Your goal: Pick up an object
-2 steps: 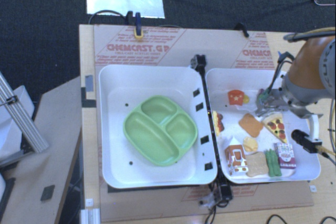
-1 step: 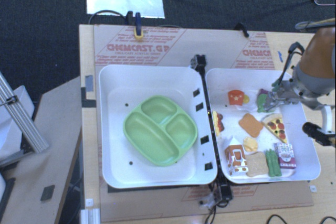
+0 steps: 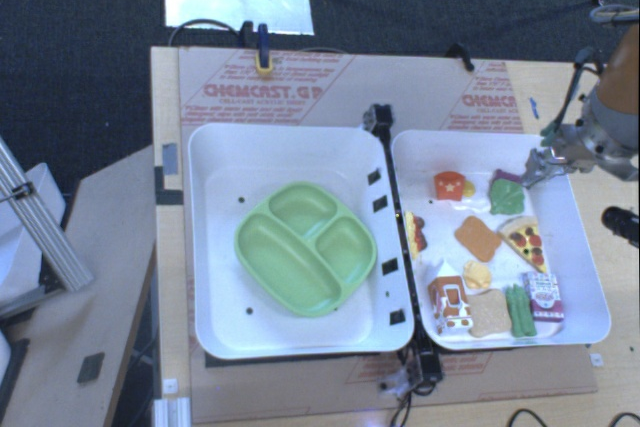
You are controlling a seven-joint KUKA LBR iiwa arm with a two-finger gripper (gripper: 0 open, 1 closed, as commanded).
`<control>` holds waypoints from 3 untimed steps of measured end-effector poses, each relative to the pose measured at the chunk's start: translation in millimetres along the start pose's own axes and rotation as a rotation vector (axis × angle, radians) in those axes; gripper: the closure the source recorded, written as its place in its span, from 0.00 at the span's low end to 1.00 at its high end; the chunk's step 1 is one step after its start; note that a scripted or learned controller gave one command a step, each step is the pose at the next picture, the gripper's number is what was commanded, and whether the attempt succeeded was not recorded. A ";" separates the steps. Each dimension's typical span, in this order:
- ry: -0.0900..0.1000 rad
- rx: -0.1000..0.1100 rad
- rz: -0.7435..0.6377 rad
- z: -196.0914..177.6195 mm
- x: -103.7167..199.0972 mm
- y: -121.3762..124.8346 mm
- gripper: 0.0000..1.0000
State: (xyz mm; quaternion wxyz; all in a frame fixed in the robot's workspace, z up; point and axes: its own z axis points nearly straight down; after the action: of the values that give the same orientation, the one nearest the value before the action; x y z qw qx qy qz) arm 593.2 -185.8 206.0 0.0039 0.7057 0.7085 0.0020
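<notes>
1 green leafy toy point(image 3: 507, 196) in the upper right of the frame, inside the right bin point(image 3: 590, 310), looks like the piece in hand – a small lettuce-like play food, probably light and hard plastic, with a ruffled edge that could slip unless pinched across its thicker middle. It lies flat on the bin floor, just right of a red tomato piece point(image 3: 452, 185) and just above a pizza slice point(image 3: 524, 241). The gripper point(image 3: 537, 167) sits at the toy's upper right edge, seemingly touching or just over it; whether its tips are apart or together I cannot tell, nor whether anything is caught. Lower in the same bin lie a brown cutlet point(image 3: 478, 237), a milk carton point(image 3: 450, 303), a toast slice point(image 3: 491, 314), green beans point(image 3: 519, 309) and a small packet point(image 3: 544, 296). Left of centre, the other bin point(image 3: 215, 165) carries a green divided plate point(image 3: 305, 247) – well apart from the arm
</notes>
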 end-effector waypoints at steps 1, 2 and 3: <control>0.001 0.003 0.000 -20.0 -0.4 1.4 1.00; 0.004 0.007 -0.004 -29.3 45.2 -13.9 1.00; 0.005 0.010 -0.005 -13.5 90.4 -32.4 1.00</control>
State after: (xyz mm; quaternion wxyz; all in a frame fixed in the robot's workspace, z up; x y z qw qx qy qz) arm 560.3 -95.5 218.9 -0.0012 0.7040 0.7102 0.0003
